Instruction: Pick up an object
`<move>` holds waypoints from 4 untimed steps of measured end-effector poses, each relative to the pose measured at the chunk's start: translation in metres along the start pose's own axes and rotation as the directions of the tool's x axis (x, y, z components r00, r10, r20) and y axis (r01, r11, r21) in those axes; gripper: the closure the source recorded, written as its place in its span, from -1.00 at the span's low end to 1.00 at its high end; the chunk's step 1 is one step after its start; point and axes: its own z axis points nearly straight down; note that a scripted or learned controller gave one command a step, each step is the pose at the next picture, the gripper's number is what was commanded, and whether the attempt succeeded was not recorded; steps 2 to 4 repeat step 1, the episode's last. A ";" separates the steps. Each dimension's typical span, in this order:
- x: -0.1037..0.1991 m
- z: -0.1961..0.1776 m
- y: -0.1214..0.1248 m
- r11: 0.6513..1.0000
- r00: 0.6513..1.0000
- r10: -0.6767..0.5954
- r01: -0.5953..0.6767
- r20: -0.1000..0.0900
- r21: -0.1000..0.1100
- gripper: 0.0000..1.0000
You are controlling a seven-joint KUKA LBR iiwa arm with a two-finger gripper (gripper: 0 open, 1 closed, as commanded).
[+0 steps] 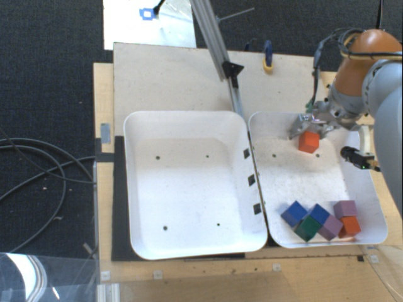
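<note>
One block: we see an orange cube [308,142] in the right bin [277,168], far end, directly under the jaws [310,126].
Jaws: we cannot tell how wide they stand, or whether they grip it.
Risk: we judge an off-centre close could nudge the cube away.
Writing: none legible.

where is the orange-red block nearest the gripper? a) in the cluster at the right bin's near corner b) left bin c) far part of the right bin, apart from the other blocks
c: the orange-red block sits just below the two-finger gripper in the far part of the right white bin, apart from the cluster of coloured blocks.
</note>
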 end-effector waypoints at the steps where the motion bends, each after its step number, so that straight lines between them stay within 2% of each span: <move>1: 0.045 -0.048 -0.033 1.000 1.000 -0.003 0.003 -0.002 -0.010 -1.00; 4: 0.045 -0.048 -0.033 1.000 1.000 -0.003 0.003 -0.002 -0.010 -1.00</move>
